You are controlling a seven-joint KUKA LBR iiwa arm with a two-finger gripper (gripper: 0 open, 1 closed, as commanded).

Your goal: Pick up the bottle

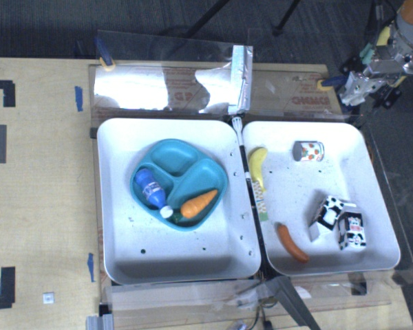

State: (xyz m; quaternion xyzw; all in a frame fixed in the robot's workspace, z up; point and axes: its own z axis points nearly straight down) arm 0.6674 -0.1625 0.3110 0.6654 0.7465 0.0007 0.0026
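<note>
Well, the bottle point(150, 189) lies in the blue dish point(193, 158) beside a carrot point(199, 203), left bin point(117, 184); end effector point(363, 82) hangs well apart, its grip unclear to me.

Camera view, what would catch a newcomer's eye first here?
Probably the bright teal divided plate in the middle of the left bin, with a blue bottle lying in one compartment and an orange carrot in another. Next, the right bin holds a yellow banana along its left wall and a black-and-white cow toy near its right side.
</note>
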